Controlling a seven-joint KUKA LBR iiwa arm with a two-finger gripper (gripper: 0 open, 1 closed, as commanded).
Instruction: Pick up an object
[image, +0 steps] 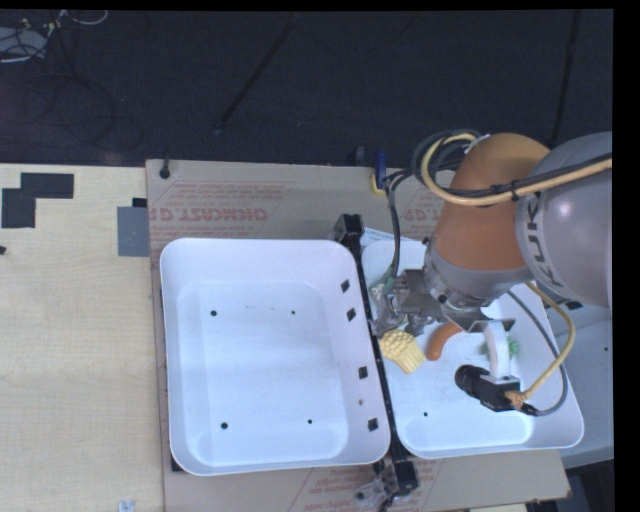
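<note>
- A grey robot arm with an orange band reaches in from the right and covers the rear half of the right-hand shallow white plastic bin.
- Its metal gripper hangs low over that bin's left side, near the wall shared with the other bin. The arm's bulk hides it from above, so I cannot tell whether it is open or closed, and nothing can be seen held in it.
- Just in front of the gripper, a yellow ridged corn-like piece lies on the bin floor.
- An orange sausage-shaped piece lies just beside it to the right.
- Further right lies a small white and green item, too blurred to identify.
- The left-hand shallow white plastic bin shows a white floor with a few small dark dots.
- A row of black clips runs between the two bins.
- Both bins sit on a brown cardboard sheet with red print, on a pale wooden bench.
</note>
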